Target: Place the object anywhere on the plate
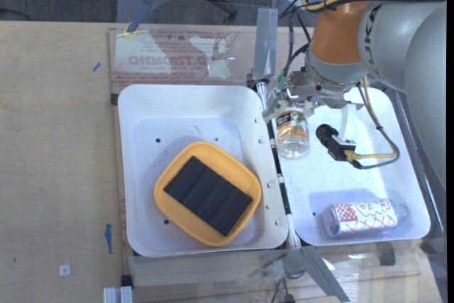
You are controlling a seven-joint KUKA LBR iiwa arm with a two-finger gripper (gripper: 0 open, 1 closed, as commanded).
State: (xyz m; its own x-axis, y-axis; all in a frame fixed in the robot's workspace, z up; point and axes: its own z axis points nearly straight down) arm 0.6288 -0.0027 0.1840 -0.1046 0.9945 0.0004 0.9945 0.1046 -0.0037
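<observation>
Clear bottle gripped between the tool fingers

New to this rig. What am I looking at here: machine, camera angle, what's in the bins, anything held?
One fixed camera looks down at a slant on two shallow white bins. The grey arm with an orange band reaches in from the right; its pincer hangs over the right bin, right at a small clear bottle. Whether it grips the bottle, I cannot tell. A red-and-white patterned can lies on its side nearer the camera. The left bin holds a yellow plate with a dark ridged pad on it.
</observation>
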